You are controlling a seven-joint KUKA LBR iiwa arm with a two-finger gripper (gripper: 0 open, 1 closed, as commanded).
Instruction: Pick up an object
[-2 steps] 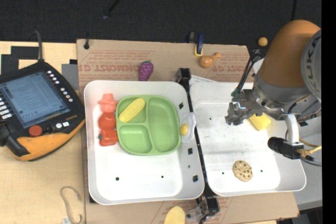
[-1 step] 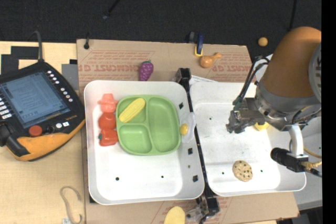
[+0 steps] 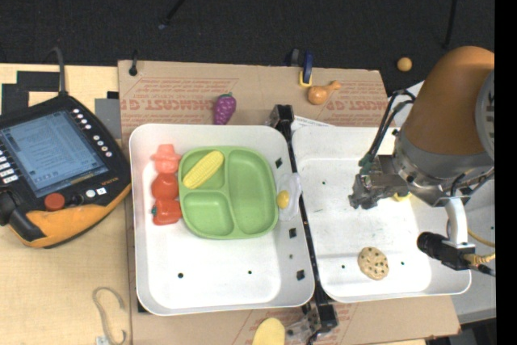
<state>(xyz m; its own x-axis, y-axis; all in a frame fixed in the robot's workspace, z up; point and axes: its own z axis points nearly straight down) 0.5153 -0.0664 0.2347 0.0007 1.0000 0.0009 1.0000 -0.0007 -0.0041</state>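
Dark carpet behind, cardboard sheet (image 3: 258, 89) under two white bins on my bench. Left bin (image 3: 210, 287): green divided plate (image 3: 234, 202) near its middle, smooth moulded plastic, a ribbed yellow toy corn (image 3: 202, 168) lying in the plate's upper-left compartment; a red-and-pink plastic figure stack (image 3: 165, 186) touching the plate's left rim. Small yellow piece (image 3: 283, 199) sits at that bin's right edge. Right bin (image 3: 404, 283): one flat round cookie (image 3: 373, 262), tan with dark chips, near the front edge, lying flat so likely a thin grasp. My gripper (image 3: 367, 194) hangs over the right bin's middle, well apart from the cookie and toward the back of it; I cannot tell its state, the wrist body hides it. Nothing seen held. I judge the cookie the nearest target, since the arm is already over that bin. Off the bins: purple grapes toy (image 3: 224, 107) and an orange pear-shaped toy (image 3: 321, 92) on the cardboard's back edge, a yellow lemon shape (image 3: 270, 331) at its front edge, teach pendant (image 3: 56, 166) at the bench's left.
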